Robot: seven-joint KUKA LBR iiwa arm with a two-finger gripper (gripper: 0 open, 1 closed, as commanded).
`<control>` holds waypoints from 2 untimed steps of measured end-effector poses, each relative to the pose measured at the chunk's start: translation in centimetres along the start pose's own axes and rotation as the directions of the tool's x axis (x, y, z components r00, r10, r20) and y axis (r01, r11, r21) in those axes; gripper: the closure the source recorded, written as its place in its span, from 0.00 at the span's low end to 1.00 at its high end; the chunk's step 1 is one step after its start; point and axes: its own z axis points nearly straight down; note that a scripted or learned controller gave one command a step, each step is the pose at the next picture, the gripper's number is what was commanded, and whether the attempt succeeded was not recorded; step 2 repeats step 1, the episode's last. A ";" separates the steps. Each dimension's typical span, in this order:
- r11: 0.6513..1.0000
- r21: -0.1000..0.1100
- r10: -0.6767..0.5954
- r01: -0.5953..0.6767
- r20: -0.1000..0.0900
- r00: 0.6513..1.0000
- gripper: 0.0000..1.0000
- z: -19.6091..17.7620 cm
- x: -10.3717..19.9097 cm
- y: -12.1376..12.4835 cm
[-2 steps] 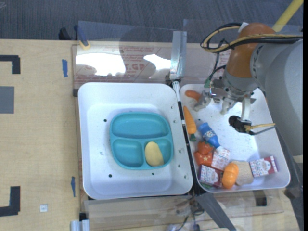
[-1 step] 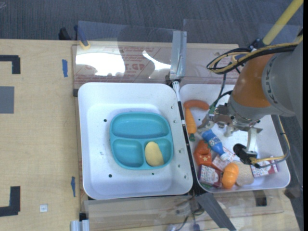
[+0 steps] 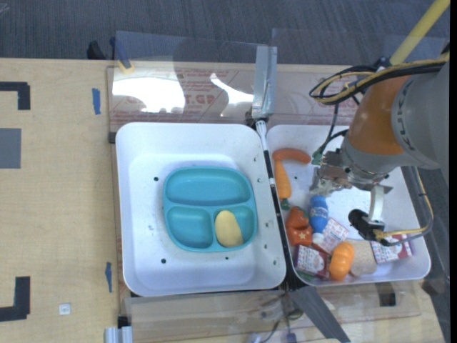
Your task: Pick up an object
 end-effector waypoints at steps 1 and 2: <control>1.000 0.002 0.000 0.000 0.000 1.000 0.00 0.1 0.0 0.0; 1.000 0.002 0.000 0.000 0.000 1.000 0.00 0.1 0.0 0.0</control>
